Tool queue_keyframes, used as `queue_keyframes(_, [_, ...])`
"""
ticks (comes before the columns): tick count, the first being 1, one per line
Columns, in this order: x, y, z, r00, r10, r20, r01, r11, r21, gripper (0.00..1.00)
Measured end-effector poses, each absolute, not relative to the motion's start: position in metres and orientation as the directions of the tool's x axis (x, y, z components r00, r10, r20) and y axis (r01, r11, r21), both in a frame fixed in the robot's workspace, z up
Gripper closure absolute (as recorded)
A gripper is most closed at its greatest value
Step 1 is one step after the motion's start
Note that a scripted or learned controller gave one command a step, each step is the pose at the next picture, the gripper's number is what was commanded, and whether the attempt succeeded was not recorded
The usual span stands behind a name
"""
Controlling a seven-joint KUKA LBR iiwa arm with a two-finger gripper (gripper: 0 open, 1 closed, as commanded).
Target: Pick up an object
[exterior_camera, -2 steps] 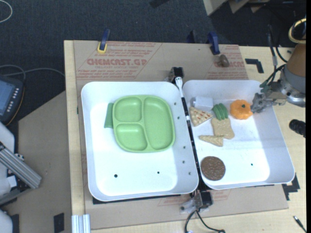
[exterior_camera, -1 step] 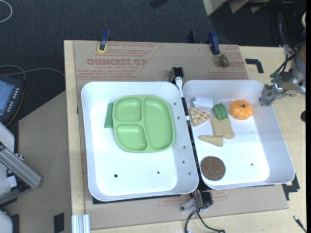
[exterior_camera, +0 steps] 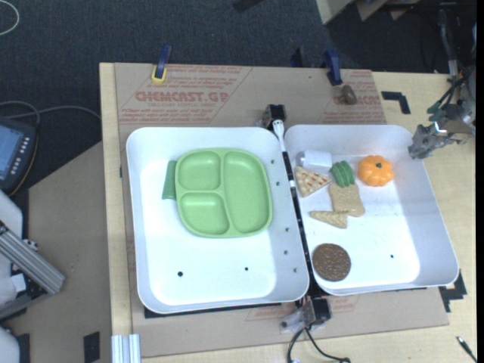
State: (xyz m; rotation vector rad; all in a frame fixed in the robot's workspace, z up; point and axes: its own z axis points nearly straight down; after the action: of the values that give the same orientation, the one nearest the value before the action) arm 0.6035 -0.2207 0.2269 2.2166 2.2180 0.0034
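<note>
Your hand (exterior_camera: pixel 425 141) sits at the far right of the view, just outside the upper right corner of the right bin (exterior_camera: pixel 423 203), hanging over the tabletop (exterior_camera: pixel 113 203) rather than over the toys. It is small and partly blurred against the cables behind it, so you cannot tell from this angle how it is set, and nothing shows in it. All the pickable things lie in the right bin, clustered toward its left half. You see an orange pumpkin (exterior_camera: pixel 376 171) nearest the hand, with a dark green vegetable (exterior_camera: pixel 342 173) just beside it on the left. A small white block (exterior_camera: pixel 316 159) rests near the bin's upper left corner, and a tan waffle-patterned wedge (exterior_camera: pixel 310 181) lies just below it. A beige cracker (exterior_camera: pixel 346 199) sits below the green piece, touching or nearly touching a pale triangular slice (exterior_camera: pixel 329 218) at its lower left. A round brown cookie (exterior_camera: pixel 331 262) lies apart from the rest, close to the bin's near edge. In the left bin (exterior_camera: pixel 151 263) you have a light green divided plate (exterior_camera: pixel 224 192) with three compartments, with a darker green piece (exterior_camera: pixel 169 180) tucked at its left edge.
</note>
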Motion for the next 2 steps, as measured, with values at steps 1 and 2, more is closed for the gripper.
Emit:
queue_keyframes(1, [0.604, -0.164, 0.237, -0.006, 1.000, 0.003, 1.000, 0.006, 0.001, 1.00])
queue_keyframes(2, [0.602, -0.099, 0.234, -0.007, 1.000, 0.004, 1.000, 0.007, -0.002, 1.00])
